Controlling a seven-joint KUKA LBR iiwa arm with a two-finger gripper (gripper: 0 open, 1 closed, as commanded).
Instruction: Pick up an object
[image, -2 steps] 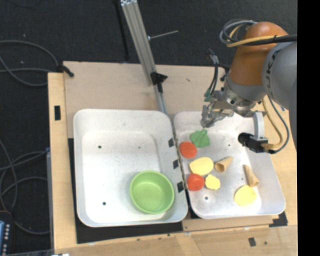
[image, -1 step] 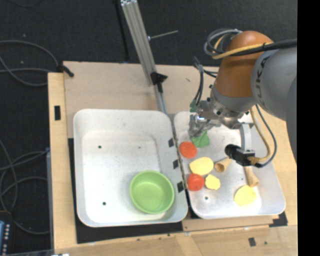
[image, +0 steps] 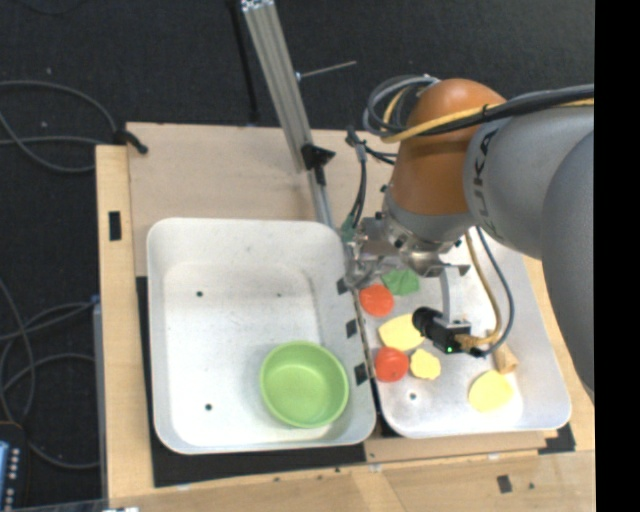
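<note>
You've got the arm (image: 530, 170) coming in from the right of the frame, with the orange band (image: 445, 125) at top centre and the wrist bent down over the seam between the two bins. The pincer (image: 364, 268) sits at the upper left corner of the right bin (image: 450, 412), right by the wall it shares with the left bin (image: 220, 300). Released or clenched: you can't tell, the wrist housing covers it. You can't see anything held in it.

Pickable things, mostly in the left half of the right bin:
- orange-red piece (image: 376, 300), just below the pincer and closest to it, near the shared wall
- green piece (image: 404, 282), just right of the orange-red piece, partly under the wrist
- large yellow piece (image: 399, 333), lower, centre-left of the bin
- red piece (image: 391, 365), just below the large yellow piece, touching or nearly so
- small yellow piece (image: 427, 366), just beside the red piece on its right
- round yellow piece (image: 490, 392), lower right of the bin, apart from the cluster
- tan piece (image: 505, 358), just above the round yellow piece; too small for you to name

The left bin holds a green bowl (image: 304, 384), upright in the lower right corner near the shared wall.

Both bins sit on the tan surface (image: 200, 170). A metal rail (image: 280, 80) slants down from the top of the frame toward the pincer.
</note>
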